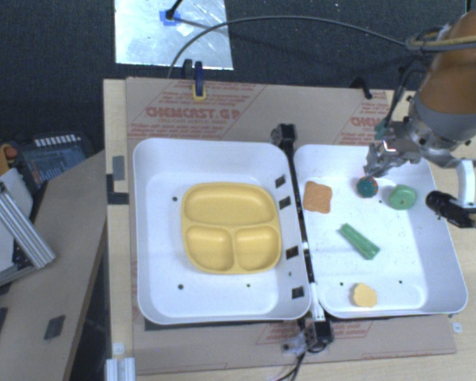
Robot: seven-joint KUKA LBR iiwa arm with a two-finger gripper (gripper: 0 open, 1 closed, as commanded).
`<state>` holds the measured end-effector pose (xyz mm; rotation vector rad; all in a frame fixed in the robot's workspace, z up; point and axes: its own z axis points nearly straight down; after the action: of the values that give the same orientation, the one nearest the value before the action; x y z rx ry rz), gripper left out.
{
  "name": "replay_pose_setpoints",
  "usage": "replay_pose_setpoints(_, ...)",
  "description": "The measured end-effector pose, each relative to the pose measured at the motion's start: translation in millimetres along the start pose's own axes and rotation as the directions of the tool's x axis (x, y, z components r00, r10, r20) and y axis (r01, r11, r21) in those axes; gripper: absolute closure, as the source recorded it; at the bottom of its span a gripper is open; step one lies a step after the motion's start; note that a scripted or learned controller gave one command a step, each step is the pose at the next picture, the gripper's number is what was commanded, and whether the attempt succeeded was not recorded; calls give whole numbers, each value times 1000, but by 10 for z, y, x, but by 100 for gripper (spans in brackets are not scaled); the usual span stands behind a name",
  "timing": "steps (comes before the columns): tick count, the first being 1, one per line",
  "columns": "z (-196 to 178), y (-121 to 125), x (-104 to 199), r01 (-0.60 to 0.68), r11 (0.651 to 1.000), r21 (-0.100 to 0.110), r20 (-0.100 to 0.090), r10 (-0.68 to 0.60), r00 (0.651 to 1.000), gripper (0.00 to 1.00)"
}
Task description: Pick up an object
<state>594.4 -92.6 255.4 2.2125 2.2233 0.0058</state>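
Note:
The right bin (440, 280) holds an orange-brown square piece (318, 197), a small teal ball (368, 186), a green round piece (402, 197), a long green block (358, 240) and a yellow round piece (365, 295). My gripper (378, 162) hangs over the bin's far side, just above and behind the teal ball. Nothing shows between its fingers.
The left bin (155, 213) carries a yellow three-compartment tray (228, 226). A black divider clip strip (295, 213) runs between the bins. The arm's grey body and orange band (456, 78) fill the upper right. A black fitting (448, 205) sits at the right bin's rim.

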Motion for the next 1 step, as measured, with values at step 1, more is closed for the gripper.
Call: replay_pose_setpoints(1, -23, -118, 555, 4, 1000, 5, -3, -4, 1000, 100)
